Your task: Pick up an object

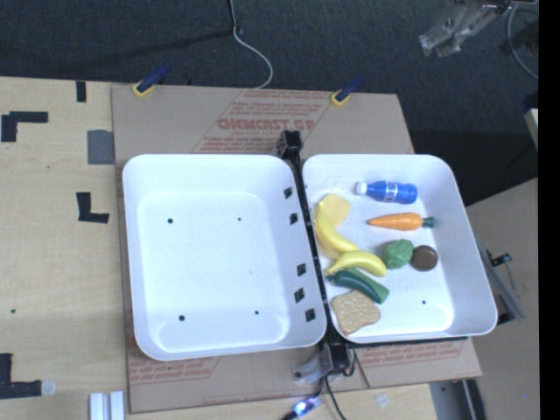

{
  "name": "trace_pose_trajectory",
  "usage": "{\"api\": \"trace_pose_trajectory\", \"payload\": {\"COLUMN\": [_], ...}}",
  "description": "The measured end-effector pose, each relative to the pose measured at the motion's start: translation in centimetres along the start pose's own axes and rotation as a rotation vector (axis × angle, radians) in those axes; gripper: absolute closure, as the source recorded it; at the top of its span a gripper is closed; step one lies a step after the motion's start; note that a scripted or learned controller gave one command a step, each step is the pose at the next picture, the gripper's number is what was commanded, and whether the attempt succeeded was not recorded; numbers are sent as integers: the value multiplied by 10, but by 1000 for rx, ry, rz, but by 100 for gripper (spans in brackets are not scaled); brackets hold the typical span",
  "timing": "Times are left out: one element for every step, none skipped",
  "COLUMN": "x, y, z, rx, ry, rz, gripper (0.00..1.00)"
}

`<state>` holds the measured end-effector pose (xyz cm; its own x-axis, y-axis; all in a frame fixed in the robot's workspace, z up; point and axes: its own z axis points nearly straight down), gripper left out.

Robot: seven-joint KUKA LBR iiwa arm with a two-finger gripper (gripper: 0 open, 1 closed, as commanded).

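Tool parked high above the desk, nothing picked yet.

The metal two-finger tool point(444, 35) hangs at the upper right, well apart from both shallow white plastic bins; whether it is spread or pressed together I cannot tell, but nothing sits in it. Every candidate lies in the right bin point(464, 309): a blue plastic bottle with a white cap point(388, 190), an orange toy carrot point(399, 221), two yellow toy bananas point(332, 224), a green broccoli-like lump point(397, 253), a brown round ball point(424, 258), a dark green cucumber shape point(359, 284) and a tan bread slice point(354, 311). The left bin point(140, 261) holds none of them. By my reading the task is at its start: approach, descent, grasp and lift all remain.
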<state>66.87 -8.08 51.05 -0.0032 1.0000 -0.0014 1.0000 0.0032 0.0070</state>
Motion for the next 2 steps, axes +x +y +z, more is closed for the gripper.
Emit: {"api": "trace_pose_trajectory", "payload": {"x": [26, 49], "y": [-7, -17], "z": [-26, -24], "rx": [4, 8], "ry": [0, 1], "rz": [1, 1], "gripper": [100, 100]}}
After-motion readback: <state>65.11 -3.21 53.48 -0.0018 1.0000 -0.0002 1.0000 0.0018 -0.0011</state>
